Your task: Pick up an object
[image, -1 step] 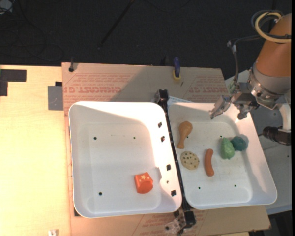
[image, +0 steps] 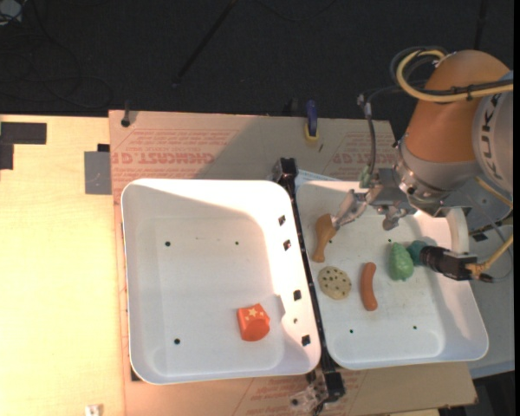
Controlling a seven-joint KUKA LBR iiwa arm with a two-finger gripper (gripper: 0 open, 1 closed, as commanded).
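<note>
The pincer (image: pixel 370 208) hangs low over the right bin (image: pixel 468 341), its fingers spread apart with nothing between them. Just to its left a tan, drumstick-like toy (image: pixel 322 237) lies touching the divider side, seemingly the nearest candidate for a grasp. Below it sit a speckled round cookie (image: pixel 334 282) and an orange sausage (image: pixel 368 286); a green lump (image: pixel 401 261) rests to its lower right. Far left, in the left bin (image: pixel 156 354), stands an orange block (image: pixel 253 322), well apart.
</note>
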